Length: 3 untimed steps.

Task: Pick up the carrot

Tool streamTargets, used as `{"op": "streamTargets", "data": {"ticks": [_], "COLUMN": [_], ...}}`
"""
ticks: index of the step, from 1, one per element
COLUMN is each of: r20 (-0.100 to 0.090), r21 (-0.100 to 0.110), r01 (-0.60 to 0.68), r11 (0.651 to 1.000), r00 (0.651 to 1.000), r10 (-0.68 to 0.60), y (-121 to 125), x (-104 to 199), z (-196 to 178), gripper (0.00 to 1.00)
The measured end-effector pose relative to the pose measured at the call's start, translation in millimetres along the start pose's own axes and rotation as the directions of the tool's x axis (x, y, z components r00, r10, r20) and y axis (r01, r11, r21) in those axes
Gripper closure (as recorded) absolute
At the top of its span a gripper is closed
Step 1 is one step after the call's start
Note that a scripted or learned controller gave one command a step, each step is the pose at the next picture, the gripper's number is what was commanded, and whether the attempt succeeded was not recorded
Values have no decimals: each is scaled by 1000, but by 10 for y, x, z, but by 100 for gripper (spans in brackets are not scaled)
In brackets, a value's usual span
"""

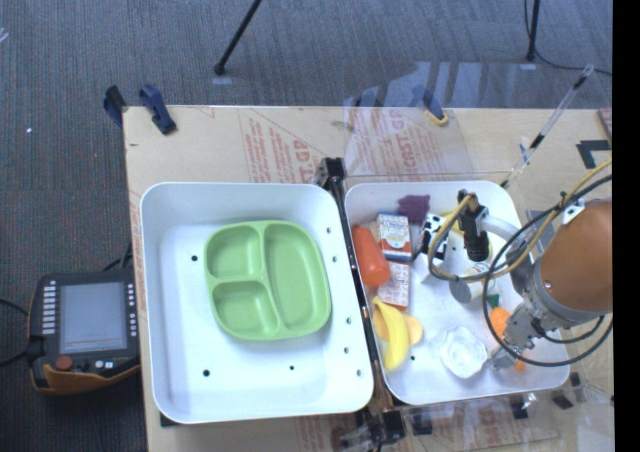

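Note:
The carrot [369,257], a stubby orange-red piece, lies against the left wall of the right bin [500,195], pointing up and down the view. My gripper [508,342] hangs low over the bin's right front part, well to the right of the carrot and apart from it. Small orange bits [500,320] show right beside the gripper; what they belong to is unclear. The arm's orange band [588,258] sits above the bin's right rim.
Beside the carrot lie two juice cartons [394,238], a purple item [413,206] and a yellow banana [394,333]. A clear cup [462,351] rests just left of the gripper. Cables loop over the bin's middle. The left bin [170,340] holds a green divided plate [268,279].

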<state>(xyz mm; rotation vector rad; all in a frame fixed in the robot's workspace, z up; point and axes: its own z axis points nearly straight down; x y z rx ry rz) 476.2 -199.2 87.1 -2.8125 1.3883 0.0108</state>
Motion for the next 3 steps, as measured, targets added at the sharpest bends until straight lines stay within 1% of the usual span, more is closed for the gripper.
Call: {"op": "streamTargets", "data": {"ticks": [1, 2, 3], "r20": [2, -3, 4], "r21": [1, 3, -1], "r01": [283, 143, 305], "r11": [959, 990, 952], "r00": [959, 990, 952], "r10": [-283, -143, -305], "y": [-86, -797, -564], "x": [-3, -331, 326], "z": [9, -568, 24], "gripper": [100, 100, 100]}}
